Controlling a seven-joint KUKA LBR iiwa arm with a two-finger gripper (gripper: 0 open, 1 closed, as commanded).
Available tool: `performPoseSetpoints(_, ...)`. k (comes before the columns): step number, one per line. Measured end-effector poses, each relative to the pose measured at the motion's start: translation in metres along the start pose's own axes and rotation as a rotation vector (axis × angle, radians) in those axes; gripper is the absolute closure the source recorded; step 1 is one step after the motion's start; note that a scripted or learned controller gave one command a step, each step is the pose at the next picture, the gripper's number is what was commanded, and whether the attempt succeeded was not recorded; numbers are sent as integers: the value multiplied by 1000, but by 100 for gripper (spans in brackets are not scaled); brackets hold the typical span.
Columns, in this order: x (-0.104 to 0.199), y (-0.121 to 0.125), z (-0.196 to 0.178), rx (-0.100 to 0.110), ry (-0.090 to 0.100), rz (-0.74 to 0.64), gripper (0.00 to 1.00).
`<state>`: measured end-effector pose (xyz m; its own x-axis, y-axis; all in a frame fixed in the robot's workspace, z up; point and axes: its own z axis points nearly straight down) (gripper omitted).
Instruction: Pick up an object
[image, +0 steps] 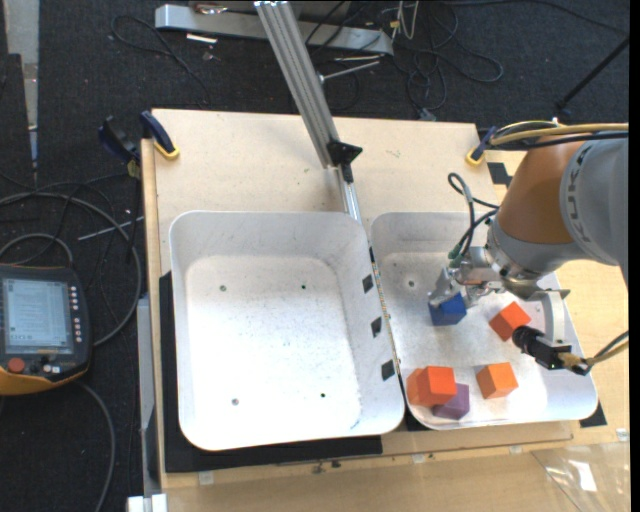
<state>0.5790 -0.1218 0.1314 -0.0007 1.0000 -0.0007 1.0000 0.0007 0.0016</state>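
A blue block (448, 309) lies in the middle of the right bin (400, 235). My gripper (457, 289) hangs directly over it and touches or nearly touches its top. The grey arm with its orange band (540, 195) reaches in from the right and hides part of the bin behind it. An orange block (510, 320) sits just right of the blue one. Two more orange blocks (432, 385) (496, 380) lie near the bin's front wall, with a purple block (455, 402) tucked against the left one.
The left bin (200, 235) stands beside the right one, sharing a raised middle rim. A slanted metal pole (305, 85) crosses the back of the bench. A black cable connector (540, 350) dangles over the right bin. Yellow clamps (165, 150) hold the board's corners.
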Motion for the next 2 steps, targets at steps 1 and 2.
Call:
performPoseSetpoints(1,8,-6,30,-16,-8,4,100)
performPoseSetpoints(2,123,21,-68,-7,4,-10,100)
